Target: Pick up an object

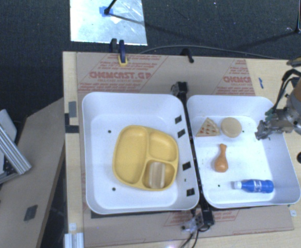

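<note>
The right bin [282, 156] contained four loose objects, one of each kind: a triangular pizza-slice toy [208, 127], a round tan bun [231, 127], an orange drumstick-shaped toy [221, 158] and a blue bottle [254, 186]. The slice and the bun lay just beside each other near the bin's far edge. The drumstick lay near the middle, its long axis running far to near, the narrow end pointing away from the camera. The bottle lay on its side near the front wall, long axis left to right, its white cap pointing left.

Bare white floor remained between the drumstick and the right wall, and between the bun and the bottle.

The gripper [264, 128] stood over the right side of this bin, near the bun but apart from it, with nothing seen between its fingers; their spacing could not be determined.

The left bin [96, 138] held one yellow divided plate [145, 156], set centrally with clear margins all round.
</note>
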Motion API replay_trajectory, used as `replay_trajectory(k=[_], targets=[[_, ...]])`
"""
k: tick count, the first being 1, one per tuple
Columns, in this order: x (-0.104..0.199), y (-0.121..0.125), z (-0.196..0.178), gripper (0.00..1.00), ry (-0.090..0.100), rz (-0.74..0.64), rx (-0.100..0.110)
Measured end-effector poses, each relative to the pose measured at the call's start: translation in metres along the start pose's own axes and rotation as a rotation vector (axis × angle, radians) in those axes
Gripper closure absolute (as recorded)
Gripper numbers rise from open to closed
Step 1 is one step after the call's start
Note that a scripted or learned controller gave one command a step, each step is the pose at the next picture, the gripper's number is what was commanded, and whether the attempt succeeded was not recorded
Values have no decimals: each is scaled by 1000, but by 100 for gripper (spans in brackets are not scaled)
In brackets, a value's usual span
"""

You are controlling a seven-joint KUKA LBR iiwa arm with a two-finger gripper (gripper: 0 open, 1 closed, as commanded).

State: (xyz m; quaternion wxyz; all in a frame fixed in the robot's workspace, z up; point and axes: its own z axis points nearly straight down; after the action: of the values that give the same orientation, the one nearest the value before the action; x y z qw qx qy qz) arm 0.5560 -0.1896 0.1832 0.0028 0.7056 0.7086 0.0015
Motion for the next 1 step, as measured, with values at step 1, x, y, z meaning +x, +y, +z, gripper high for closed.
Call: replay_trajectory(k=[1], targets=[[-2, 12, -56, 100, -1, -1, -2]])
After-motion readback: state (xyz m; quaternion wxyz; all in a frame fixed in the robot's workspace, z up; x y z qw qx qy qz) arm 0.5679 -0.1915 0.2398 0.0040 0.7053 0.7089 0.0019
